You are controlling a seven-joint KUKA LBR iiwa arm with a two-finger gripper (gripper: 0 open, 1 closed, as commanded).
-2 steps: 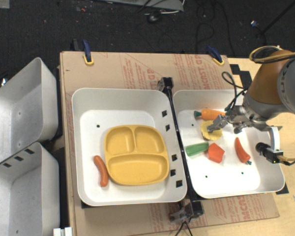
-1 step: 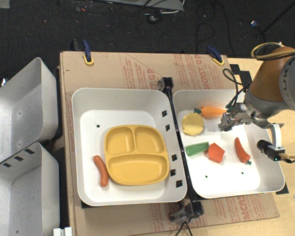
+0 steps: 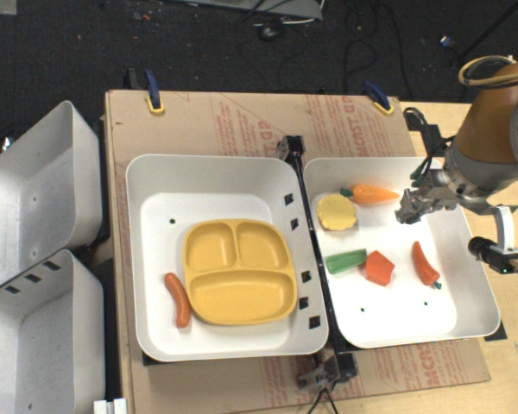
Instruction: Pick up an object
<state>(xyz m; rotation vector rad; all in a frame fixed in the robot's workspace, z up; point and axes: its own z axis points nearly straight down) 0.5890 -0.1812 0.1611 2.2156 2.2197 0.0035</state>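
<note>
in the right bin (image 3: 475, 313), claw (image 3: 412, 209) beside carrot (image 3: 375, 194), fingertips seemingly blurred

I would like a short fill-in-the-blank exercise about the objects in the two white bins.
1. The yellow divided plate lies in the ____ bin.
2. The sausage lies on the plate's ____ side.
3. The end effector hovers over the ____ bin.
4. The toy nearest to it is the orange ____.

Missing words: left; left; right; carrot
</note>
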